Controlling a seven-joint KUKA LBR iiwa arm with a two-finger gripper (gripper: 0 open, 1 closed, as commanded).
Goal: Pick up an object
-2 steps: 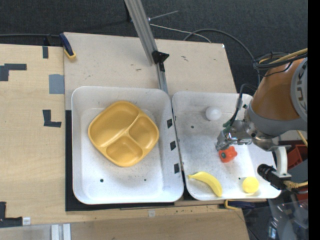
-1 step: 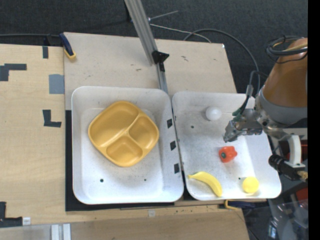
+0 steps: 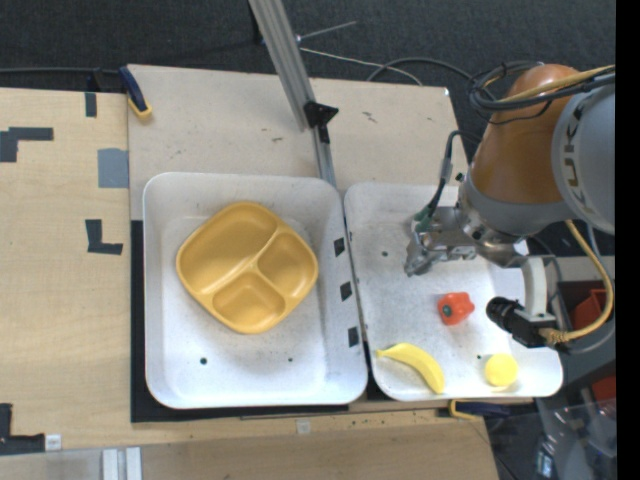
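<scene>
Nearest us, along the front rim of the right bin (image 3: pixel 372 268), we see a banana (image 3: pixel 415 364) and, in the bin's front right corner, a lemon (image 3: pixel 501 370). Just behind them sits a small red pepper (image 3: pixel 455 308), apart from both. We see the end effector (image 3: pixel 422 256) over the middle of the right bin, behind and left of the pepper, nothing visibly between its fingers; we can't tell if it's spread or clenched. Left bin (image 3: pixel 160 268) holds a yellow three-compartment plate (image 3: pixel 247 266), tilted diamond-wise, roughly centred. Both bins sit side by side on the worktop (image 3: pixel 200 118).
</scene>
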